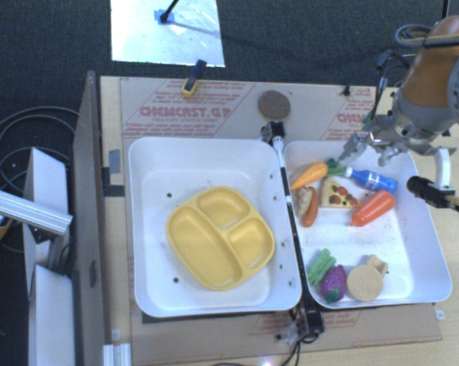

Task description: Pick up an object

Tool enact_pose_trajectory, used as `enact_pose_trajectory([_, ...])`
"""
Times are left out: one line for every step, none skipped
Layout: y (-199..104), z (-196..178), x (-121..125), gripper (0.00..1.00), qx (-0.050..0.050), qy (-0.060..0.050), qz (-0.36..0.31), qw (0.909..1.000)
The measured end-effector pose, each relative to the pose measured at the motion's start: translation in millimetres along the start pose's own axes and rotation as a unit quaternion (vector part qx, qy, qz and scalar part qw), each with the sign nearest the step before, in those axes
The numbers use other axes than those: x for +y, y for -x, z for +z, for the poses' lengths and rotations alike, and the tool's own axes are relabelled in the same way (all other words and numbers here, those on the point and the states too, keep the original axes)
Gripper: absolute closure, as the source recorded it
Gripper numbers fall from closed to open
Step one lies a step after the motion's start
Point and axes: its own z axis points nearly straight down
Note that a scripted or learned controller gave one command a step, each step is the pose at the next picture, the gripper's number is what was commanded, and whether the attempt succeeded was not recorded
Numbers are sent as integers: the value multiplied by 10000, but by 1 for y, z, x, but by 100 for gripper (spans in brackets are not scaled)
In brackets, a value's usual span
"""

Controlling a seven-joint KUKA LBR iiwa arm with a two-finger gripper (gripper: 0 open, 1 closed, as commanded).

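My gripper (370, 152) hangs over the far edge of the right bin (428, 258), open, with nothing between its fingers. Just below it lies a blue bottle (371, 180). Around the bottle are an orange carrot (309, 175), a pizza slice (337, 195), a red-orange pepper (373, 207) and a hot dog (308, 205). Toward the bin's near side lie a green vegetable (319, 264), a purple bunch of grapes (334, 283) and a tan wooden piece (365, 280).
The left bin (153, 174) holds a yellow divided plate (220, 237). A ridge between the two bins runs down the middle (289, 219). Cardboard lines the bench behind the bins, with a brown disc (274, 104) on it.
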Motion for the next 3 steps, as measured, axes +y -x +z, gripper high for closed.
enact_pose_trajectory([21, 106, -5, 0, 19, -22, 16, 10000])
enact_pose_trajectory([22, 105, -47, 0, -11, 84, 21, 10000])
enact_pose_trajectory([5, 111, 22, 0, 4, -286, 60, 9996])
